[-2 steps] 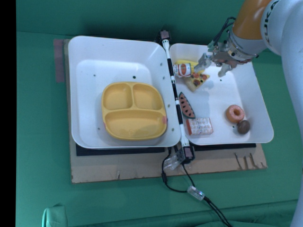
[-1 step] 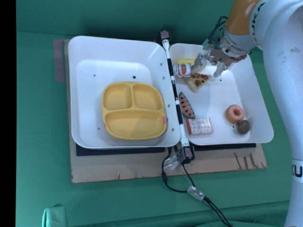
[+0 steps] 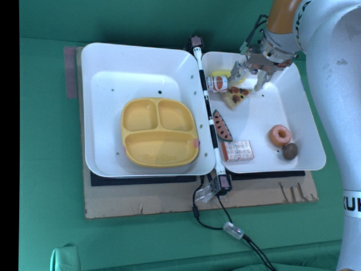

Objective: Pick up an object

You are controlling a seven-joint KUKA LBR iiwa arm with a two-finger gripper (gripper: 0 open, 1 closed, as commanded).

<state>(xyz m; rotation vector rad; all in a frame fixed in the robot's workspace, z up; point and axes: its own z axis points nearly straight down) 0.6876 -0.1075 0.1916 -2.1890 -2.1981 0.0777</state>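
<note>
My gripper [image 3: 249, 78] hangs over the back of the right bin [image 3: 307, 114], its two fingers spread apart with nothing between them. Just below it lies a pizza slice [image 3: 234, 96]. To its left a small can with a red label [image 3: 217, 84] lies on its side, with something yellow [image 3: 221, 73] behind it. A watermelon slice [image 3: 222, 126] rests against the bin's left wall. A pink and white carton [image 3: 237, 151] lies at the front left. A glazed doughnut [image 3: 280, 135] and a brown round piece [image 3: 290, 151] sit at the front right.
The left bin [image 3: 107, 78] holds a yellow divided plate [image 3: 159, 132]. A black and white divider bar [image 3: 206, 103] runs between the bins. Cables [image 3: 225, 224] trail over the green cloth in front. The arm's grey body [image 3: 338, 95] fills the right side.
</note>
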